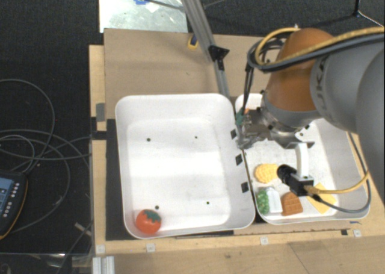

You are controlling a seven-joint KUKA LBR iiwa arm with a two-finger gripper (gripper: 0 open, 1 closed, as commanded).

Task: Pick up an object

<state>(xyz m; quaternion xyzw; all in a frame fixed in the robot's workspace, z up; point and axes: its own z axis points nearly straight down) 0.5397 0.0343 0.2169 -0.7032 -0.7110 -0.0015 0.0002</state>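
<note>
Camera view, round glossy tomato [148,221], smooth white bin [174,116]

No legible text, labels, brands, numbers or signs found anywhere in frame. Faint dark marks noted on grey arm [352,89] at right edge, too blurred to read. Handheld pendant [9,197] at lower left: display unreadable.

This is a robotics lab. A grey industrial arm [343,80] reaches over two white bins [174,110] on a plywood bench [156,62]. Loose cables [36,140] trail across dark carpet beside a tripod leg [198,20].
</note>
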